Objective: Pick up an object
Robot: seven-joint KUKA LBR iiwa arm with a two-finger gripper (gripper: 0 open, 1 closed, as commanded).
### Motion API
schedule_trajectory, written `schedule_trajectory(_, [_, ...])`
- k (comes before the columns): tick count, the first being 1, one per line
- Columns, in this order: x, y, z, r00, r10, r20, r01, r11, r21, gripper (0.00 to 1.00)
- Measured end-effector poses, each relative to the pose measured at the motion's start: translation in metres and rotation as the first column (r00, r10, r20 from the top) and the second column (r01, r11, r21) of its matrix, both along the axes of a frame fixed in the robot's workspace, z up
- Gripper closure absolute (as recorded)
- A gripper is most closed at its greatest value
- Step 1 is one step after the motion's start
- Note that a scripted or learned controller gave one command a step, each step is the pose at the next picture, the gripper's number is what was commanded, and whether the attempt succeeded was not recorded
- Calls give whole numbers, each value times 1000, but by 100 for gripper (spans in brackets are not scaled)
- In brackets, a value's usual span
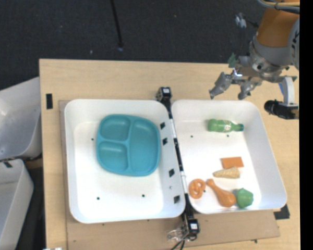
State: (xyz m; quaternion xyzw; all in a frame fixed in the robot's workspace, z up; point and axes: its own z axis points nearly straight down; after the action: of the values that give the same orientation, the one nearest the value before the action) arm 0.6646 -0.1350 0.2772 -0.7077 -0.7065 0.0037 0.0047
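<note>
My gripper (230, 88) hangs above the far rim of the right bin (266, 139), its two fingers spread open with nothing between them. Below and in front of it a green bottle (224, 125) lies on its side in the bin's far part. Toward the near end lie an orange wedge (232, 162), a pale corn cob (227, 174), an orange pretzel (196, 188), an orange drumstick (221, 192) and a green lump (244, 198).
The left bin (83, 191) holds a teal divided plate (129, 144). A black divider strip (172, 150) runs between the two bins. Bare wooden bench (120, 79) lies behind the bins.
</note>
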Motion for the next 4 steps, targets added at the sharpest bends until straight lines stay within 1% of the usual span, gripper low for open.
schedule_trajectory(1, [2,0,9,1000,3,14,-3,1000,-2,0])
schedule_trajectory(2, [8,-7,-39,1000,0,9,0,1000,-4,0])
schedule_trajectory(3, [3,-11,-82,1000,-1,9,1,1000,-4,0])
schedule_trajectory(4, [11,-13,-141,1000,3,9,-3,1000,-4,0])
